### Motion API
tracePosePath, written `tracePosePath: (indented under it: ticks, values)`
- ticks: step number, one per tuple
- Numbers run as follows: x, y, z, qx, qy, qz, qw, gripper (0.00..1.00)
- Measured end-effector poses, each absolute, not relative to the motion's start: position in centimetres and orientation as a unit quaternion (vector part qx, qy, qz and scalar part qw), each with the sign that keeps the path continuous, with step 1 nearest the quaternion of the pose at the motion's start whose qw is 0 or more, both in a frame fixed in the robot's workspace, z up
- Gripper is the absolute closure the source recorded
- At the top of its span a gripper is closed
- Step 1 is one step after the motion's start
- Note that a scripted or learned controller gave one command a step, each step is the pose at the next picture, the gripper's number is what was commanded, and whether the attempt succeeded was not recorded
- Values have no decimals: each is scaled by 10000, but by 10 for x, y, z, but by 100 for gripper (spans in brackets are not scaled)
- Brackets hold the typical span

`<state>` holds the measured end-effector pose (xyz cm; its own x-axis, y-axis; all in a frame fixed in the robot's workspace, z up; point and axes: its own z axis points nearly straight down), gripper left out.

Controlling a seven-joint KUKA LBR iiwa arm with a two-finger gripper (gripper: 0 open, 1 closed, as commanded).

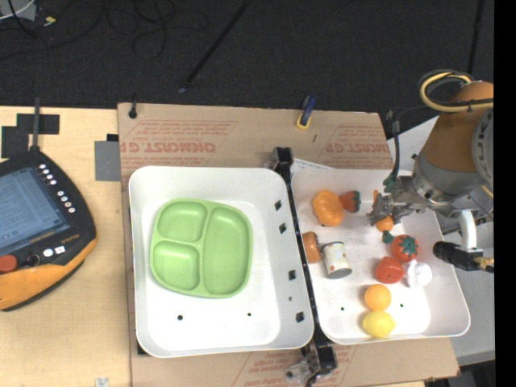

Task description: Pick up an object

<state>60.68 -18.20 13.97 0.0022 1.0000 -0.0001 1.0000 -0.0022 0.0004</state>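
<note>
**Gripper low over the upper right of the toy-food bin**

We see two white bins side by side on a cardboard sheet. The left bin (153,313) contains a green divided plate (201,247) with three compartments. The right bin (439,317) contains the loose objects: an orange pepper-shaped toy (327,207) with a small red piece (351,201) just beside it, a small can (334,259) lying tilted near the divider, an orange-brown piece (310,246) touching the can's left side, two red tomato-like toys (404,247) (389,271) close together, a white item (418,274) to their right, an orange ball (376,297) and a yellow lemon-shaped toy (378,323) just below it.

The gripper (385,212) sits over the upper right part of this bin. A small orange object (386,223) lies directly at its tip; we cannot tell whether the fingers are apart or closed, or whether they contact it. The nearest tomato lies just below.

The cardboard (210,139) carries mirrored red print that we cannot read with certainty. An orange teach pendant (40,224) rests at the left, and a blue-and-yellow clamp (305,113) grips the cardboard's far edge.
</note>
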Motion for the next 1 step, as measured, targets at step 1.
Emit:
tracePosePath:
  ticks: [1]
  values:
    - [604,-177,185,7070,7072,4,6,100]
